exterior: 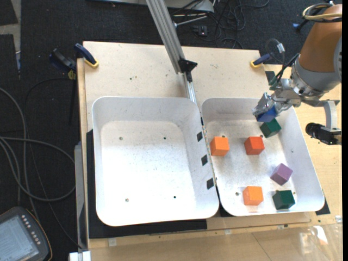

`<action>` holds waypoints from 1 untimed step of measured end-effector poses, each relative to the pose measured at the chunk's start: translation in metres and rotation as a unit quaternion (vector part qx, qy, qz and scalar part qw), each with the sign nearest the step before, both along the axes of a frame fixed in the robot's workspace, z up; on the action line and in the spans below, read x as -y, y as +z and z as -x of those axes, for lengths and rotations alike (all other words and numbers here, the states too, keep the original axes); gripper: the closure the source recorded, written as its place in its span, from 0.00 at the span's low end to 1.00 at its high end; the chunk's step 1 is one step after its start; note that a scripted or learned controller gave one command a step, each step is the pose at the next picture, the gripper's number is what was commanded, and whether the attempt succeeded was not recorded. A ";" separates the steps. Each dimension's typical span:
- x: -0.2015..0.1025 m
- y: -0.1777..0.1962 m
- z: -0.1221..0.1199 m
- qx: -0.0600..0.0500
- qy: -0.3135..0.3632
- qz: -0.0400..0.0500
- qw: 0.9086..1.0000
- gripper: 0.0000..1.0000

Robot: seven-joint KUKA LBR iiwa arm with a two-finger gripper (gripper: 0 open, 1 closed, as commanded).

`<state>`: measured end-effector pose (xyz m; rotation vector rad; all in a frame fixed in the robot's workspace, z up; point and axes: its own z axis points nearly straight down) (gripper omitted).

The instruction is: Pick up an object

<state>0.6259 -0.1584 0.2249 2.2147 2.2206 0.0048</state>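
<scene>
Reaching in over the far right rim of the right bin (pixel 304 145), the gripper (pixel 267 115) hangs just above a dark green block (pixel 270 128) lying close to that wall, with a blue piece showing at its tip; whether its jaws are open or closed on anything I cannot tell. Six blocks lie in this bin: two orange (pixel 219 145) (pixel 253 195), one red-orange (pixel 254 145), one purple (pixel 281 173), two dark green including one (pixel 283 199) by the near rim, leaving bare floor along the bin's left side, beside the left bin (pixel 109 145).
</scene>
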 end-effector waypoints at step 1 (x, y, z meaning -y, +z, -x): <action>0.010 0.054 0.000 0.000 -0.001 0.001 1.000 1.00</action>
